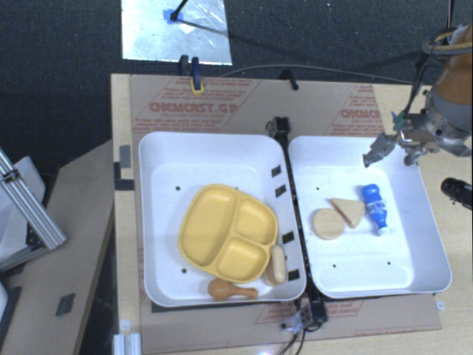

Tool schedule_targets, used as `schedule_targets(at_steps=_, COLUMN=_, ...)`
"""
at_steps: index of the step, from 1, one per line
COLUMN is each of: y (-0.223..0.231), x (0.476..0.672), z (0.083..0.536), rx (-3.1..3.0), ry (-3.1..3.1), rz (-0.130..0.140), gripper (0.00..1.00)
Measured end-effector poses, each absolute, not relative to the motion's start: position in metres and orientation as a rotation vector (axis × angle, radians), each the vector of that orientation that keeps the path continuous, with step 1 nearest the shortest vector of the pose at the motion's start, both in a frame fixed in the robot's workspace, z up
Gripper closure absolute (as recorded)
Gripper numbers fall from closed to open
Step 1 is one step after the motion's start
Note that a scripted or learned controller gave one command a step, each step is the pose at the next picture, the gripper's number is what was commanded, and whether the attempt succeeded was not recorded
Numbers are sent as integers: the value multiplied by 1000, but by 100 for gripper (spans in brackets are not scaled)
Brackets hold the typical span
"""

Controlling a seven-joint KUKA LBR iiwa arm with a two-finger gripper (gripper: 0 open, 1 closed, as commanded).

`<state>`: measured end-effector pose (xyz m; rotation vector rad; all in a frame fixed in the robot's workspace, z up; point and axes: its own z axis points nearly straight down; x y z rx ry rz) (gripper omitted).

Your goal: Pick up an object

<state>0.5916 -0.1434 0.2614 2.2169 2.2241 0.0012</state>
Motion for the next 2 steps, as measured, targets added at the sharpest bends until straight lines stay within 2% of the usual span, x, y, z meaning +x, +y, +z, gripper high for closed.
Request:
schedule_targets(at_steps=1, y=-150, x=585, z=206, rx=2222, ry=2223, rz=-2, gripper=0)
schedule_targets(at_steps=2, y=-156, x=593, z=155, rx=2221, ry=2224, rz=-2, gripper=0)
